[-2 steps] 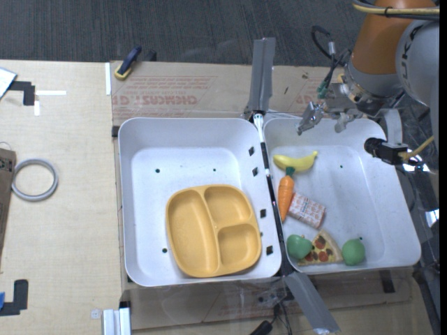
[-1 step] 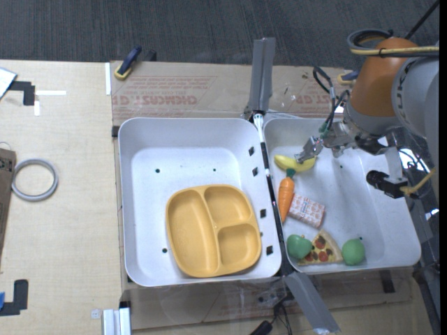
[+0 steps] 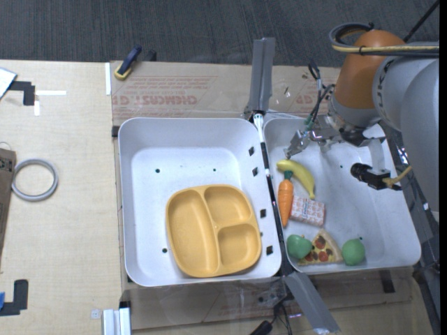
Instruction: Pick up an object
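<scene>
The right bin (image 3: 391,215) holds a yellow banana (image 3: 299,174), an orange carrot (image 3: 285,198), a pink-and-white packet (image 3: 308,211), a pizza slice (image 3: 323,250) and two green round items (image 3: 299,246) (image 3: 353,251). My gripper (image 3: 307,139) hangs over the bin's far left corner, just above and behind the banana. Nothing shows held in it. The grey arm with its orange band (image 3: 363,68) reaches in from the right.
A yellow divided plate (image 3: 213,229) lies in the left bin (image 3: 140,187). A metal divider (image 3: 262,75) rises between the bins at the back. A tape roll (image 3: 33,179) and a blue-and-yellow tool (image 3: 128,61) lie on the bench to the left.
</scene>
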Robot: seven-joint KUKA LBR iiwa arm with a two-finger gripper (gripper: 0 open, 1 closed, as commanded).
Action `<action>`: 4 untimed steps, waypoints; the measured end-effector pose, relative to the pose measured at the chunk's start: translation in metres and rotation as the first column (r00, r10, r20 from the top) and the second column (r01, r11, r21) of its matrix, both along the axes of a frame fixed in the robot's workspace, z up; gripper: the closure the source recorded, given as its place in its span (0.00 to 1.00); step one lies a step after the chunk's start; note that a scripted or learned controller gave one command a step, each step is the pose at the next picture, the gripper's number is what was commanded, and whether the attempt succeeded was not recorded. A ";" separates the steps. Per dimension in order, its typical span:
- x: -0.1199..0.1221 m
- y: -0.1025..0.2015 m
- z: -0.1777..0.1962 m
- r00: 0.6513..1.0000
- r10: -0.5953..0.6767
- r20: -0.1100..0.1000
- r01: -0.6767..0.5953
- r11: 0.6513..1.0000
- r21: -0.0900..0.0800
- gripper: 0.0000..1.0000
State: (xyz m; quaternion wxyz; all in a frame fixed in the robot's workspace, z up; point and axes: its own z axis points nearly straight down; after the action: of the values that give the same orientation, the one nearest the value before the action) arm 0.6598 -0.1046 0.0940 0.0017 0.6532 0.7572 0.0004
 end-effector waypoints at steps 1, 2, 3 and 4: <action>-0.043 0.049 0.098 1.000 -0.023 -0.003 0.023 1.000 0.001 0.00; -0.114 0.054 0.097 0.999 -0.043 -0.005 0.043 0.999 0.001 0.00; -0.080 0.004 0.019 0.993 0.115 -0.005 -0.115 0.993 0.001 0.00; -0.053 0.005 -0.003 0.974 0.226 -0.003 -0.226 0.974 0.001 0.00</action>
State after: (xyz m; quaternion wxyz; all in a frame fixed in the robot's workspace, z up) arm 0.6064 -0.1000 0.0915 0.0005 0.5628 0.8266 -0.0002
